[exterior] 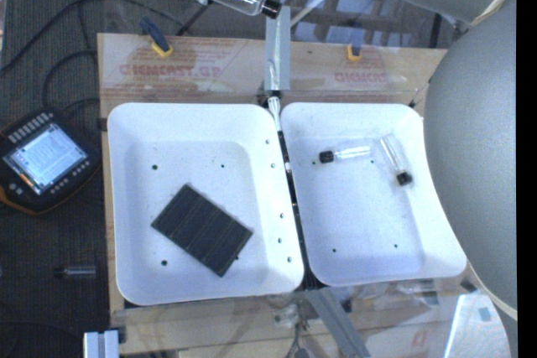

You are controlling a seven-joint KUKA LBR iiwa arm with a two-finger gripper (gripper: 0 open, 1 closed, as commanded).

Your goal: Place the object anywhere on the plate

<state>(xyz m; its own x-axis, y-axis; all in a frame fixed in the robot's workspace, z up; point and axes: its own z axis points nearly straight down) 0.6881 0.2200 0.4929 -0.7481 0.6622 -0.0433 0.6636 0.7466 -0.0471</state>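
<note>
I saw the dark plate (202,230) filling the left bin's (134,130) six o'clock floor, open white floor toward twelve, two clear vials (344,154) (393,157) lying at the right bin's (436,256) twelve o'clock, bare floor below them toward six

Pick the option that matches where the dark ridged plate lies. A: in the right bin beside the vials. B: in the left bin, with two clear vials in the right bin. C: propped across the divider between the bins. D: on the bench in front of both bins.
B: the dark plate lies flat on the left bin floor, while both clear vials lie in the right bin.
</note>
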